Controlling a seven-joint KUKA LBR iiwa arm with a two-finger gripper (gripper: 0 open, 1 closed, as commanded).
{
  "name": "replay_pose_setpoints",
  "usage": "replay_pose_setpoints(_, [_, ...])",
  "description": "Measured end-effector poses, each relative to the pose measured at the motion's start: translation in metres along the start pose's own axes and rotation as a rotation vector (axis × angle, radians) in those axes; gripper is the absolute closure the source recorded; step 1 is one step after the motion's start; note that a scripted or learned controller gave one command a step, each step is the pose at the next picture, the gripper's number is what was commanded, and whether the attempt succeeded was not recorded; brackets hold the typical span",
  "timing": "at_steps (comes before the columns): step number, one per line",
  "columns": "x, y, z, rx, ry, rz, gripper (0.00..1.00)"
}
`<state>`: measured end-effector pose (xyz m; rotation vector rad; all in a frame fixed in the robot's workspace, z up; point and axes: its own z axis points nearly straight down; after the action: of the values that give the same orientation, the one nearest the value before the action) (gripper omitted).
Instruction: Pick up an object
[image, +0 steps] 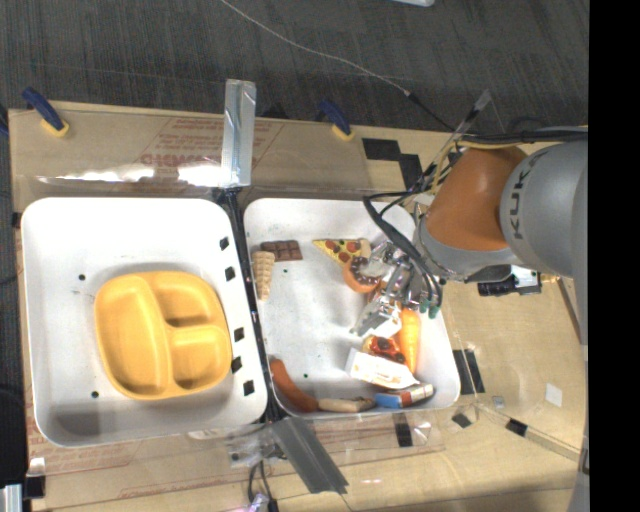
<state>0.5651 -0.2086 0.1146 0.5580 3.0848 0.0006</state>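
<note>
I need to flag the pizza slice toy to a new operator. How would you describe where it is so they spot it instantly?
Look in the right white bin, at its far edge near the arm's orange band. The pizza slice lies flat there, between the brown chocolate bar and the pincer. It is the only yellow triangle with red dots; the nearby carrot is plain orange.

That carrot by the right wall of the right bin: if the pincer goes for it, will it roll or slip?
The carrot looks rigid, smooth and tapered, so it may squirt out of a pinch. It lies against other toys and near the bin wall, so it probably won't roll far.
</note>
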Motion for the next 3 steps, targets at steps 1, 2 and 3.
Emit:
replay_pose_setpoints(1, [0.042, -0.001, 0.021, 0.000, 0.004, 0.049, 0.00])
replay_pose_setpoints(2, [0.073, -0.009, 0.011, -0.009, -0.045, 0.070, 0.00])
replay_pose_setpoints(3, [0.066, -0.019, 0.009, -0.008, -0.050, -0.095, 0.00])
